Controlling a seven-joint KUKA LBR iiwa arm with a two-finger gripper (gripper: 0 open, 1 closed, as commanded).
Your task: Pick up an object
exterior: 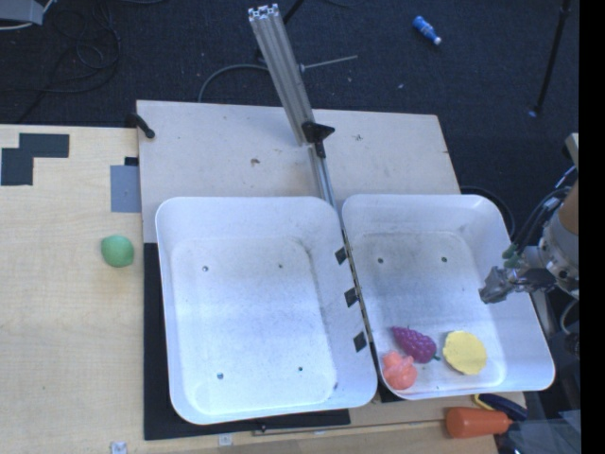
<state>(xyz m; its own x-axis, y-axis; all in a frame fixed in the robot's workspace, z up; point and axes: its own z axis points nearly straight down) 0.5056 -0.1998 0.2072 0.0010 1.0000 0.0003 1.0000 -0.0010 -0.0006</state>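
Observation:
The right bin [425, 218] holds three small things near its front edge: a purple grape bunch [414, 342], an orange-pink lump [400, 371] just below it, and a flat yellow round piece [465, 352] to their right. My gripper [495, 286] hangs at the bin's right wall, above and to the right of the yellow piece, with nothing visibly between its fingers. The arm's wrist reaches in from the right edge.
The left bin [248, 218] sits beside the right one, with black clips along the shared wall. A slanted metal rail [288, 69] rises behind the bins. A green ball [117, 251] lies on the wooden bench at left. An orange object [477, 421] lies below the right bin.

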